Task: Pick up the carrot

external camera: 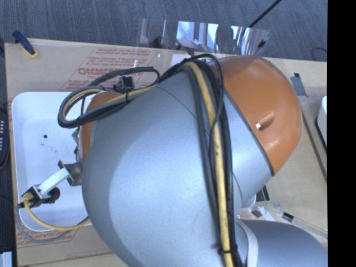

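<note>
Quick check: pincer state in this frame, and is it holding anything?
Pincer: cannot be told; the arm covers most of the left bin.

The arm [183, 171] reaches in from the right and covers the middle of the bench [111, 60], above most of both bins. Part of the left bin [33, 149] shows at its left. Cables [105, 96] loop over the arm's upper left. What may be a clamp [25, 43] lies at the bench's far left corner.

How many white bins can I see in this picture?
1: a shallow white plastic bin at the left, partly covered by the big grey and orange robot arm. Another bin may be hidden under the arm.
</note>
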Robot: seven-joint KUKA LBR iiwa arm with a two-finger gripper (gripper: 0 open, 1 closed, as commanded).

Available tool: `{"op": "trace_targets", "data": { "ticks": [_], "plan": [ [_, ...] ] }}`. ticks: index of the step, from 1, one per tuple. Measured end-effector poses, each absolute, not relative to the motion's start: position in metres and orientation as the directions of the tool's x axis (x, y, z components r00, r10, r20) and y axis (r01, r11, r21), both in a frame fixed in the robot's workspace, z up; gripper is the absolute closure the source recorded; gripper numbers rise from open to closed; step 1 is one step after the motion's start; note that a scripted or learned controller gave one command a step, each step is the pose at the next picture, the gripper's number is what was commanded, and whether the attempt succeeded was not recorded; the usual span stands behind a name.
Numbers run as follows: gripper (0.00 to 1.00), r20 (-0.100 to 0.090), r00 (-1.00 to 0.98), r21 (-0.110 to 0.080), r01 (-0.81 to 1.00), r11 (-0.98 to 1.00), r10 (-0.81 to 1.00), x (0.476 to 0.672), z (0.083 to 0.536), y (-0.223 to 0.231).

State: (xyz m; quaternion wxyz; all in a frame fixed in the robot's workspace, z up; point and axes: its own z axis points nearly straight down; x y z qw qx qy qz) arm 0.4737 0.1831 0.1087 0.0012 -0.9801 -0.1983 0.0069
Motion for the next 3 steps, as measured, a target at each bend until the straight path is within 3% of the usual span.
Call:
{"op": "trace_targets", "data": {
  "ticks": [1, 2, 3],
  "plan": [
    [1.0, -0.01, 0.737, -0.012, 0.676, -0.737, 0.676, 0.482, 0.09, 0.101],
    [1.0, -0.011, 0.794, -0.011, 0.607, -0.794, 0.607, 0.473, 0.104, 0.156],
    [1.0, -0.012, 0.956, -0.005, 0.294, -0.956, 0.294, 0.484, 0.09, 0.138]
  ]
}}
